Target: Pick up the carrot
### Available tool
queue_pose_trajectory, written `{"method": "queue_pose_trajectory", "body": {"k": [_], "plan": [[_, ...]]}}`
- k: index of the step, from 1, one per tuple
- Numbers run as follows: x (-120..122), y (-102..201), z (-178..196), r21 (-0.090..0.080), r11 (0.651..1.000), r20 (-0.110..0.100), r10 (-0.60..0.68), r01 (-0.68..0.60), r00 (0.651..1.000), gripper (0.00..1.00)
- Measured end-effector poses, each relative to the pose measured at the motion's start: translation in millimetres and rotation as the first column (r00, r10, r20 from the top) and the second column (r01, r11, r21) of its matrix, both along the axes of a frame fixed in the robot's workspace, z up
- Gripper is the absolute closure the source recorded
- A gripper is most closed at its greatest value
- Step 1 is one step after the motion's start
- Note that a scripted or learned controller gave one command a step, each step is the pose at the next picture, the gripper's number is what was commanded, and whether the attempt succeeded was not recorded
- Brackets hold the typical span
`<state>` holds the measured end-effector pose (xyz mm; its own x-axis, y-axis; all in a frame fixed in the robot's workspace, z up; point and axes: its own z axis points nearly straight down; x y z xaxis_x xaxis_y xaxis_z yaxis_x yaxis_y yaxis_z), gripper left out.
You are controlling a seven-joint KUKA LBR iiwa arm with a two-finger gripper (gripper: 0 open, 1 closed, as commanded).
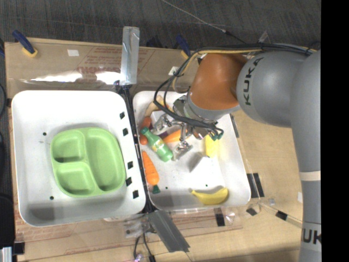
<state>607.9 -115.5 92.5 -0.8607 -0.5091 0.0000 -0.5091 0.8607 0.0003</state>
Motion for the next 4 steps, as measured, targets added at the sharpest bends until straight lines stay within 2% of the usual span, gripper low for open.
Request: {"method": "queue_pose_trajectory", "body": {"k": [1,2,3,4], "plan": [[-25,-2,-1,0.001,0.963,-0.001,0.271,-0.271,0.963,0.0],[-63,40,102,-0.001,0.997,0.007,0.078,-0.078,0.997,0.0],[-1,-23,2,0.001,1.0,-0.006,0.0,0.0,1.0,0.0],[-3,-11,0,0.001,0.998,-0.001,0.07,-0.07,0.998,0.0]]}}
